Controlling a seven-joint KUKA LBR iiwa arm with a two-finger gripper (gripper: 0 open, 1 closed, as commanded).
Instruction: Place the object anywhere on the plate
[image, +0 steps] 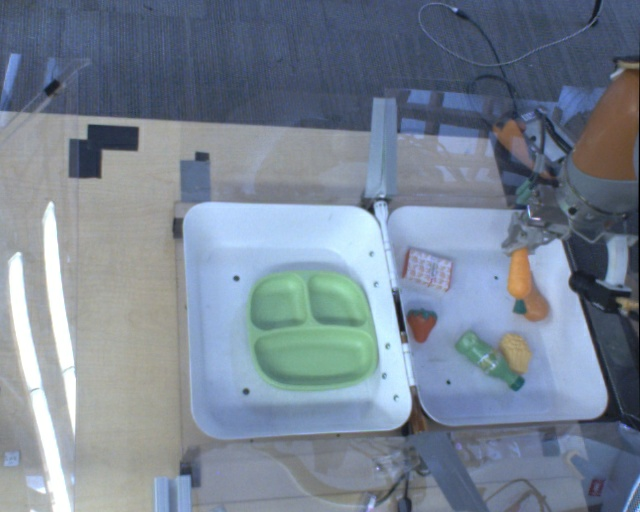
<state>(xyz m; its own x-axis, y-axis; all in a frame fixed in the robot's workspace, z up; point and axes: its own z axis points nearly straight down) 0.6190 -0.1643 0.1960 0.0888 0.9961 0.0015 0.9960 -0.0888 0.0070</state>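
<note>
A green plate (310, 330) with three compartments lies in the left bin (215, 260). In the right bin (470, 400) lie an orange carrot (524, 288), a yellow corn piece (516, 350), a green bottle (487, 359), a red strawberry (422, 323) and a pink-and-white packet (428, 270). My gripper (528, 234) hangs at the right bin's far right corner, just beyond the carrot's upper end. Whether it touches the carrot is unclear.
A metal divider (381, 150) runs between the bins at the back. Cables and the arm's orange band (612, 130) crowd the far right. The raised walls where the two bins meet (394, 310) separate the plate from the objects.
</note>
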